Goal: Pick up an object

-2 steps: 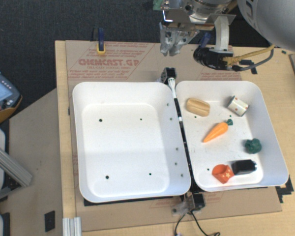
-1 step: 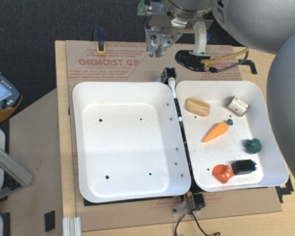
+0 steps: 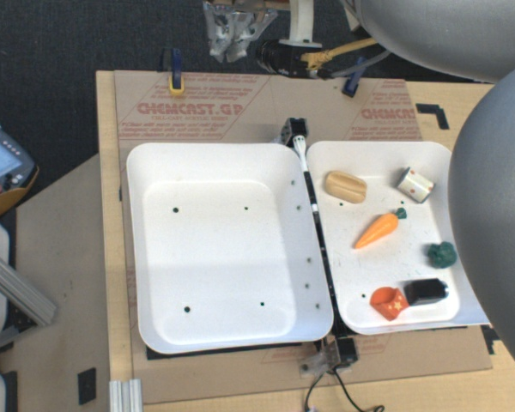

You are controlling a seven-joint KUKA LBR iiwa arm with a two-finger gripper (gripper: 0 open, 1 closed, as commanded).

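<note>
The right bin (image 3: pixel 371 150) holds several small objects. A tan bread roll (image 3: pixel 345 187) lies near its back left. A white block (image 3: pixel 415 184) sits at the back right, and an orange carrot (image 3: pixel 379 229) lies slanted in the middle. A green lump (image 3: pixel 442 253) rests by the right wall. At the front lie a red piece (image 3: pixel 388 302) and, touching it, a black block (image 3: pixel 426 292). My gripper (image 3: pixel 232 34) hangs high beyond the far edge of the bench, behind the left bin (image 3: pixel 138 230), far from all the objects and with nothing seen in it.
The arm's large grey body (image 3: pixel 489 196) covers the view's upper right and right side, overhanging the right bin's edge. Blue clamps (image 3: pixel 176 71) and cables (image 3: pixel 326 57) sit at the bench's far edge. A black divider (image 3: pixel 313 221) runs between the bins.
</note>
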